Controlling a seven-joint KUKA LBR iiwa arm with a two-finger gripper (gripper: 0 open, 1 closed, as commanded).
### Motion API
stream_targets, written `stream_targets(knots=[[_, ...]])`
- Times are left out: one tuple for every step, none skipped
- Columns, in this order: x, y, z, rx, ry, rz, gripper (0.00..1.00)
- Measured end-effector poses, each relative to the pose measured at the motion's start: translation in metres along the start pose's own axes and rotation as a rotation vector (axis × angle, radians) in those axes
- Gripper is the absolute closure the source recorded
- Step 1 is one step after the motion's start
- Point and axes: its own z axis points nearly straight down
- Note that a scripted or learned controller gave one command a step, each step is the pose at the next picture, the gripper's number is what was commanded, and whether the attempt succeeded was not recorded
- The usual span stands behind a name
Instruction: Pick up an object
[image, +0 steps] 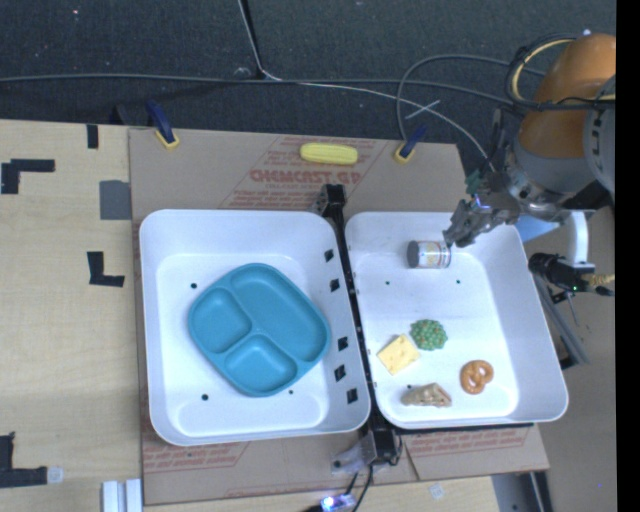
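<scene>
The gripper (462, 232) hangs over the back right corner of the right bin (520, 300), close to that bin's far rim, its tip just beside a small jar (430, 254) lying on its side on the bin floor; how far apart the fingers stand I cannot tell from here, and nothing shows between them. The middle of that bin's floor lies bare around the jar, with the other pieces grouped toward the near edge: a green broccoli floret (429, 333), a yellow cheese wedge (398, 354), a pretzel (477, 376) and a tan crumbly piece (427, 396), each apart from its neighbours. The left bin (160, 300) holds a blue divided plate (258, 327), with open floor along its walls. Both bins sit on a cardboard sheet (200, 165) printed with red lettering too faint to read, a yellow banana-shaped toy (328, 153) lying on it behind the bins. Blue clamps (161, 125) pin the sheet to a pale wooden bench (60, 330).
</scene>
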Motion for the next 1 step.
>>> stream_targets(knots=[[0.0456,-0.0174,0.0121,0.0,0.0,0.0,1.0]])
